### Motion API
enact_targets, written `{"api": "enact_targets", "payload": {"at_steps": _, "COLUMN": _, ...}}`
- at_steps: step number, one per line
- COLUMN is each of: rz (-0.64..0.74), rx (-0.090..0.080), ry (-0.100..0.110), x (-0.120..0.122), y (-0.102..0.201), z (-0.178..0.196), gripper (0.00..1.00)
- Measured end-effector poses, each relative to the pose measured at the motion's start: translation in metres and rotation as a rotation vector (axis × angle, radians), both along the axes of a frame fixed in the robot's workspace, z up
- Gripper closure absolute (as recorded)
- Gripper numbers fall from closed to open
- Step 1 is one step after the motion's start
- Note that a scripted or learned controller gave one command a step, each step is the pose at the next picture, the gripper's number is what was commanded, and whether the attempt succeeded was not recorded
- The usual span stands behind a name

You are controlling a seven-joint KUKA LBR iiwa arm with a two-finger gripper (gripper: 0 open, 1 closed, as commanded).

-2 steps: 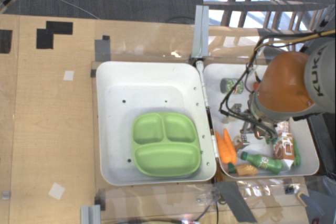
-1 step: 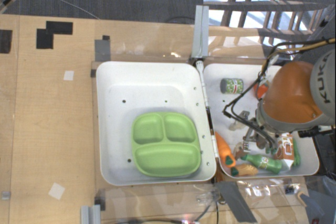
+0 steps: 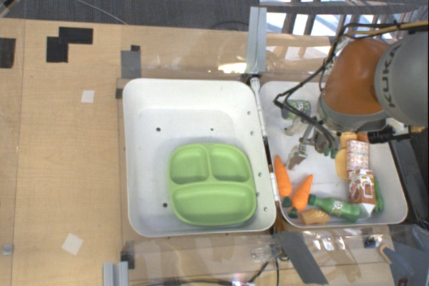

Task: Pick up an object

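Observation:
My gripper (image 3: 312, 153) hangs over the middle of the right bin (image 3: 400, 209), under the grey arm with the orange band (image 3: 354, 80). Its fingers stand apart with nothing between them, above bare bin floor. Just below and to the left lie two orange carrots (image 3: 282, 175) (image 3: 302, 190). A green bottle (image 3: 336, 207) lies along the bin's front wall. To the right of the gripper sit a red and white packet (image 3: 357, 156) and a brown and white carton (image 3: 362, 186). The arm hides the bin's back right part.
The left bin (image 3: 144, 104) holds a green divided plate (image 3: 211, 184) at its front. A small green and white item (image 3: 299, 106) lies at the right bin's back left. A tan piece (image 3: 312, 216) rests at the front wall.

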State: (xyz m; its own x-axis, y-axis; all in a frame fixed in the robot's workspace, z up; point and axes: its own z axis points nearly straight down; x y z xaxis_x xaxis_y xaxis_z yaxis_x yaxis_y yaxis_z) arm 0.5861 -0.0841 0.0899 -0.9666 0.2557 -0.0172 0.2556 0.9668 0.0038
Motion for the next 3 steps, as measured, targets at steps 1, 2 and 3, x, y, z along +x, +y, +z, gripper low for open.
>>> {"api": "enact_targets", "payload": {"at_steps": 1, "rz": -0.142, "rx": -0.001, "ry": -0.007, "x": -0.048, "y": -0.001, "z": 0.002, "gripper": 0.0}}
{"api": "enact_targets", "payload": {"at_steps": 2, "rz": -0.276, "rx": 0.004, "ry": -0.009, "x": -0.091, "y": -0.008, "z": 0.002, "gripper": 0.0}}
{"api": "enact_targets", "payload": {"at_steps": 3, "rz": -0.267, "rx": 0.003, "ry": -0.024, "x": -0.087, "y": -0.007, "z": 0.015, "gripper": 1.0}}
